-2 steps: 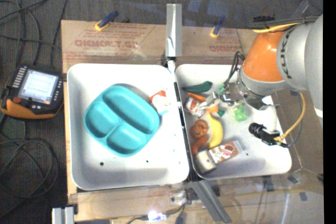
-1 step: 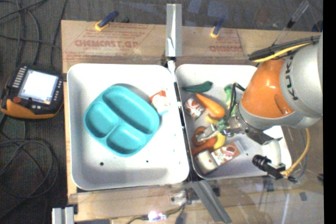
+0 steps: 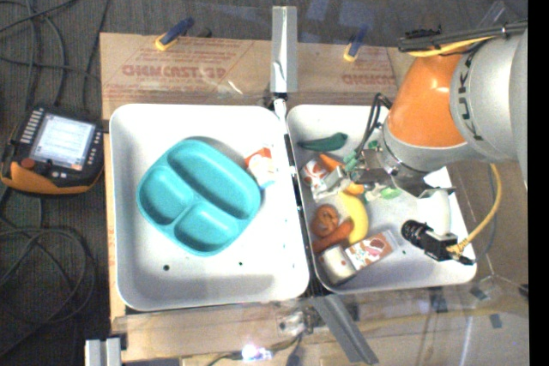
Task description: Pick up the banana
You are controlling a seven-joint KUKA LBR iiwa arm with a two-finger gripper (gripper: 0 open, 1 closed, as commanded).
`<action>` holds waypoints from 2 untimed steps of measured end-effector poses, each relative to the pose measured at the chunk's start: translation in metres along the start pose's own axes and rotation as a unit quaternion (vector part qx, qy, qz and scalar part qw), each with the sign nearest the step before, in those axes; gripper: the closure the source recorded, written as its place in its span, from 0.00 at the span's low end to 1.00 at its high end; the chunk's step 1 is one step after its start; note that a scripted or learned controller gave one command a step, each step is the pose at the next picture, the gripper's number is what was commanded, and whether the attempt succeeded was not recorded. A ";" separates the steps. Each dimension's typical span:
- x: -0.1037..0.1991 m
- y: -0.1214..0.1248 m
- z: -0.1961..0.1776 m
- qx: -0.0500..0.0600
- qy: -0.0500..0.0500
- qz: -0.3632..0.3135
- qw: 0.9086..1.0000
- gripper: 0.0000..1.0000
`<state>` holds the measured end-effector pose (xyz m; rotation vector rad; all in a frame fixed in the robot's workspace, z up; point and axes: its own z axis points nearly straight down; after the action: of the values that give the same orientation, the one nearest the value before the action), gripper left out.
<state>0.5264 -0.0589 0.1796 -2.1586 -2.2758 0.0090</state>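
Where two white bins point(image 3: 120, 210) sit on cardboard point(image 3: 129, 73), the pincer's point(image 3: 364, 177) state is unclear.

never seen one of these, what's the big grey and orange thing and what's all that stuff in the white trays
The big grey and orange thing is a robot arm, reaching in from the right. The single camera is fixed above the bench and looks down at a slant.

Two shallow white bins sit side by side. The left bin holds a teal divided plate and a small red and white item beside it. The right bin holds a jumble of toy food: a yellow banana, a green pepper, an orange carrot and a small packet.

The arm's gripper is down by the banana. I cannot see it holding anything.
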 end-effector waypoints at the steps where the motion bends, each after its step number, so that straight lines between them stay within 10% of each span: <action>1: -0.062 -0.021 0.090 -0.008 0.000 -0.015 1.000 0.00; 2: -0.095 0.044 0.089 -0.010 -0.001 -0.033 0.999 0.00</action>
<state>0.5748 -0.1510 0.0901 -2.0936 -2.3576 -0.0122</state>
